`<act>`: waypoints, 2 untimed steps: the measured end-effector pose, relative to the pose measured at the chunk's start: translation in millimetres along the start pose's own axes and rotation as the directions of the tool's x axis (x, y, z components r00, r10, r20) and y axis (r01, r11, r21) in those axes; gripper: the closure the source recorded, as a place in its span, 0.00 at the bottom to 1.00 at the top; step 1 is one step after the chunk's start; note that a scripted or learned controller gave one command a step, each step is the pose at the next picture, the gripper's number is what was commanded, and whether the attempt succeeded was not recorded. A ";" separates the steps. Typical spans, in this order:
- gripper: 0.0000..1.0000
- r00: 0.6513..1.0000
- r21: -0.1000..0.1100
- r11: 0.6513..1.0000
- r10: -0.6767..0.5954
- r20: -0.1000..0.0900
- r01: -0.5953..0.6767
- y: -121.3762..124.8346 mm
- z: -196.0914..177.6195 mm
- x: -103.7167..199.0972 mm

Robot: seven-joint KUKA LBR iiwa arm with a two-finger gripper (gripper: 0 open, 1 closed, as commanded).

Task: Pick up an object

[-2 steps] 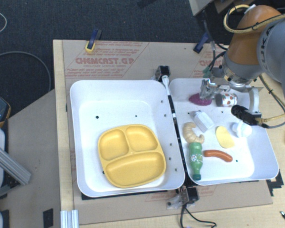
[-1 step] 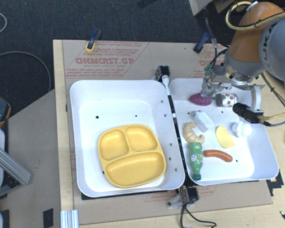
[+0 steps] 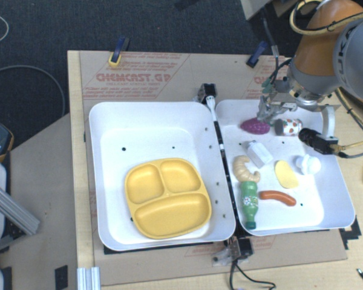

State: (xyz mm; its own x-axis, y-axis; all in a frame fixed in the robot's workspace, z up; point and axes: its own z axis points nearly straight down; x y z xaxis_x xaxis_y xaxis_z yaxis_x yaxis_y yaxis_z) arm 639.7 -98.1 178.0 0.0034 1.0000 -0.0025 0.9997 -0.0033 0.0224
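You see the gripper (image 3: 270,115) at the right bin's (image 3: 333,213) far edge; you cannot tell its opening or hold | purple object (image 3: 255,125) touches it at 7 o'clock | long axis runs 3-to-9 | flat, matte, oval lump.

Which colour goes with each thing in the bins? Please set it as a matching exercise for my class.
Things:
1. divided plate
2. bottle
3. sausage
4. the lump under the gripper, lying at

Colours:
a. purple
b. yellow
c. red-orange
d. green

Pairs: 1-b, 2-d, 3-c, 4-a
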 end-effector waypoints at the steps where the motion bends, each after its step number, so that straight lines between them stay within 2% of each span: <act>1: 1.00 1.000 -0.003 1.000 0.000 0.000 0.000 0.8 -10.2 0.1; 2: 1.00 1.000 -0.006 1.000 -0.001 0.001 0.001 1.7 -20.6 0.1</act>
State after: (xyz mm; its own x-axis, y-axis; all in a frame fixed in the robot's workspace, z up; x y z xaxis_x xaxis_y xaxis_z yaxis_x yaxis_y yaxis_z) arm 640.9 -97.9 198.7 0.0028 1.0000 -0.0031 0.9996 -0.0027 0.0280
